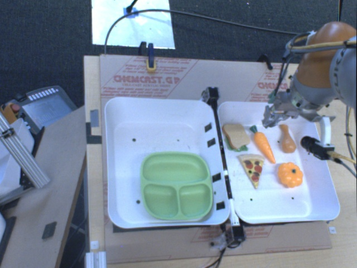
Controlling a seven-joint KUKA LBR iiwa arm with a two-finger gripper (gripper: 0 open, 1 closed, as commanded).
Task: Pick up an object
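The right white bin (318, 208) holds a sandwich (236, 136), an orange carrot (263, 144), a pizza slice (252, 169), a tan drumstick (286, 139) and a small orange pumpkin (290, 175). My gripper (271, 118) hangs over the far part of this bin, just above and behind the carrot's green top, between the sandwich and the drumstick. Nothing shows between its fingers.
The left white bin (120, 124) holds a green divided plate (176, 186) at its near side. A black clip strip (217, 149) joins the two bins. Cardboard lies beneath them, and a grey device (44, 108) sits off the bench at the left.
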